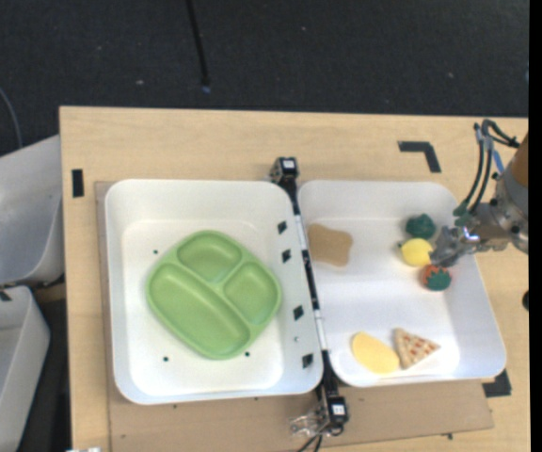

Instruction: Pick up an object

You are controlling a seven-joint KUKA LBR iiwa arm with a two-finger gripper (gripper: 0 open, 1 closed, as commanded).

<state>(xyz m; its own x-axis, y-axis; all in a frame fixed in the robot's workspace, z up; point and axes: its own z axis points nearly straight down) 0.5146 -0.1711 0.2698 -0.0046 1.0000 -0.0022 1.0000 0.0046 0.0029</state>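
Observation:
The right bin (384, 299) holds several small objects. A brown flat piece (329, 245) lies near its left wall. At the right side a dark green item (421, 225), a yellow ball (416, 251) and a small red-orange item (435, 276) sit close together. A yellow oval (374, 353) and a pizza slice (414, 347) lie at the front. My gripper (450, 249) comes in from the right edge, low over the bin, right beside the yellow ball and just above the red-orange item. I see nothing clearly held in it.
The left bin (130, 347) carries a green divided plate (215, 293). A black hinged divider (301, 281) runs between the bins. Cables (483, 163) hang by the arm at the right. The wooden bench (205, 139) surrounds both bins.

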